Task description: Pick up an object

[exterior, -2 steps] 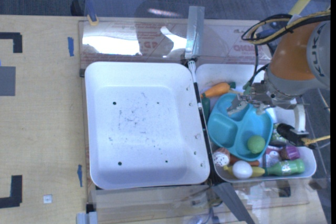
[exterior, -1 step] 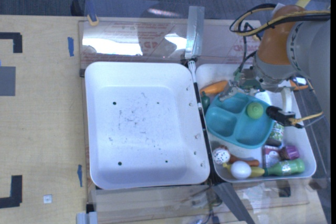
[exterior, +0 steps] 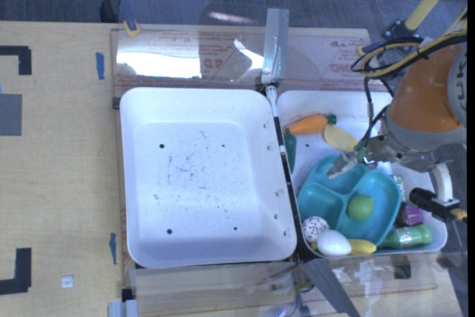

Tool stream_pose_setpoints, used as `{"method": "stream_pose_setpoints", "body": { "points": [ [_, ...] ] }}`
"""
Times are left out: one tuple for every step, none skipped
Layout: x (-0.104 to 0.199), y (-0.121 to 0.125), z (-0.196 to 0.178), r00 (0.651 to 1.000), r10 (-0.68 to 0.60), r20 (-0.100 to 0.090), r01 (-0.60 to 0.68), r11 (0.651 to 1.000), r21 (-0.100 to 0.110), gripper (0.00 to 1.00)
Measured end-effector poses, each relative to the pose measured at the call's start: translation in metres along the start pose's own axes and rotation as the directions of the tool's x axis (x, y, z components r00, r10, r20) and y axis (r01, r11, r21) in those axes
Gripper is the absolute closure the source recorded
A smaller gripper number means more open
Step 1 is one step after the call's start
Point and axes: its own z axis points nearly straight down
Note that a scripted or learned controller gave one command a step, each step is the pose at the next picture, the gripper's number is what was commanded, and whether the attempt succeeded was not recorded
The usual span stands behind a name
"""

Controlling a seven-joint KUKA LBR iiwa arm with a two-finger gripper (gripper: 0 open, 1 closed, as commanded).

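Nothing looks lifted yet. The teal tray (exterior: 335,198) lies tilted in the right bin (exterior: 438,237), a green ball (exterior: 361,207) in its hollow, a carrot (exterior: 307,124) and a pale yellow piece (exterior: 340,137) beyond it, a white egg (exterior: 333,243) and a speckled one (exterior: 315,226) at the near edge. The left bin (exterior: 200,174) sits alongside. The end effector (exterior: 355,159) hangs low at the tray's far rim; whether it is spread or pinching, I cannot tell. The arm (exterior: 423,104) leans in from the right, wrist angled down toward the tray.

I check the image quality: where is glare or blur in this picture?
Camera view: strong white glare on the clear panel behind the left bin; the gripper over the teal plate looks slightly blurred; the bins are evenly lit, with soft shadows.
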Motion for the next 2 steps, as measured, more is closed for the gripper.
{"method": "stream_pose_setpoints", "body": {
  "points": [
    [-0.013,0.049,0.036,1.0,0.003,-0.003,-0.003,1.0,-0.004,0.0],
    [-0.062,0.109,0.038,0.999,-0.052,-0.011,0.053,0.998,0.018,0.0]
  ]
}}
